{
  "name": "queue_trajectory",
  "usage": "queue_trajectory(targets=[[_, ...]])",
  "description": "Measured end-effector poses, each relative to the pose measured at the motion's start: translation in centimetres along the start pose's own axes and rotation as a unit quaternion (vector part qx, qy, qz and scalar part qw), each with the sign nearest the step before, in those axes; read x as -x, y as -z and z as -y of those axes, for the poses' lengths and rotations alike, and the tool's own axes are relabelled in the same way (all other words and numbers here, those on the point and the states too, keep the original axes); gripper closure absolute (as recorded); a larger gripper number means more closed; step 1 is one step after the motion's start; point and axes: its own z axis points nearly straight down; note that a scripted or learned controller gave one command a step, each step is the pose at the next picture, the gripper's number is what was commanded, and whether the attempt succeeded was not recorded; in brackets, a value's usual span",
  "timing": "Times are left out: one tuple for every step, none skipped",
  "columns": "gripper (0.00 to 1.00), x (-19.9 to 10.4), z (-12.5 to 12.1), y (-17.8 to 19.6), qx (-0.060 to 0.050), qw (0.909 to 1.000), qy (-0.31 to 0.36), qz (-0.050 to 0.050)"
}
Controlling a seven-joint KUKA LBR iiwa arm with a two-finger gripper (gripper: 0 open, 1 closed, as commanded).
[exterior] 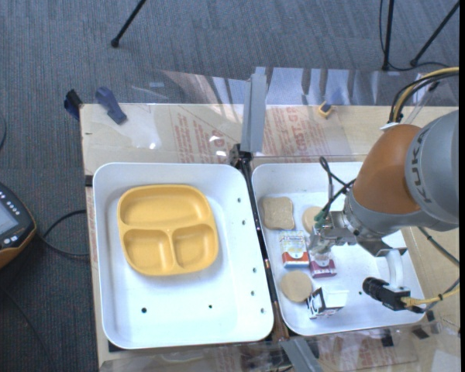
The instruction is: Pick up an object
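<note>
Gripper lowered into right bin over small packets.

The gripper point(322, 248) sits above a red-and-white packet point(323, 267), beside another packet point(294, 249); jaw state cannot be determined, view obscured. A yellow divided tray point(169, 229) rests in the left bin point(108, 285).

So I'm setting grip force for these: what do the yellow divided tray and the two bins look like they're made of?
The yellow divided tray looks like moulded plastic, matte to slightly satin: one even colour, rounded compartment walls, soft highlights. The left bin and right bin look like rigid white plastic or coated metal, smooth, with rolled rims and small dark holes in the floor; the view cannot settle which.
</note>
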Motion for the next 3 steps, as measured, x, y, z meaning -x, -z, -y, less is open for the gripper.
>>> queue_trajectory(targets=[[0.00,0.0,0.0,0.0,0.000,1.0000,-0.001,0.000],[0.00,-1.4,-0.5,-1.8,0.000,1.0000,0.005,0.003],[1.00,-1.6,-0.7,-0.7,0.002,1.0000,0.004,0.000]])
